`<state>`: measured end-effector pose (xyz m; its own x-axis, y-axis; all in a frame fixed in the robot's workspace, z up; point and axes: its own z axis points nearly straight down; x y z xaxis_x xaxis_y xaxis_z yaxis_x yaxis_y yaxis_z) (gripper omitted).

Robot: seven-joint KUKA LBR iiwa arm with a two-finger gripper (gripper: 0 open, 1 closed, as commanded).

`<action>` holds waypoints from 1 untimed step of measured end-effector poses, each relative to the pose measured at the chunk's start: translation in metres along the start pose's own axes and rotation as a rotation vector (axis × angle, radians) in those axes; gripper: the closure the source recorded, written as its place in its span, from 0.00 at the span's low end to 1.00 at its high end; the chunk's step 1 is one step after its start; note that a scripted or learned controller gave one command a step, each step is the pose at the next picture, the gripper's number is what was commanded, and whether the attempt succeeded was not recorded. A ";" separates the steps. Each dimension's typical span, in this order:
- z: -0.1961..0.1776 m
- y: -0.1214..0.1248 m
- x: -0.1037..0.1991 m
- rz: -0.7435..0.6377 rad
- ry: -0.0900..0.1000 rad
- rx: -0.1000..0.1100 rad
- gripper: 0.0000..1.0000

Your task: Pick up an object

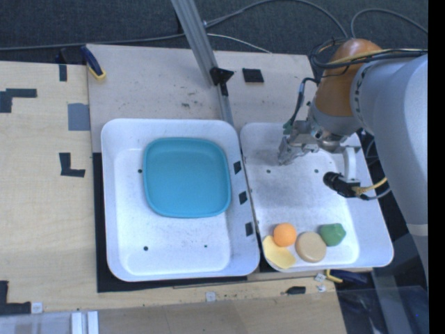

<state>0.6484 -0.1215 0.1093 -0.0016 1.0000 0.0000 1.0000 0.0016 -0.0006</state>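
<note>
The gripper hangs over the far part of the right bin, well apart from the objects. If its claw is wide or narrow, I cannot tell. At the near edge of this bin lie an orange ball, a yellow piece, a beige round object and a green object, close together. The left bin holds a blue plate.

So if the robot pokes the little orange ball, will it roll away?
Probably a bit. The orange ball looks round, so it could roll. But it sits against the tan round piece and the yellow piece, which may stop it. It looks smooth, so maybe slippery to pinch.
</note>
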 end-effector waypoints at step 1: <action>-0.045 0.004 -0.006 0.001 0.000 -0.003 1.00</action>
<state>0.6527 -0.1275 0.1542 -0.0006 1.0000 -0.0005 1.0000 0.0006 0.0027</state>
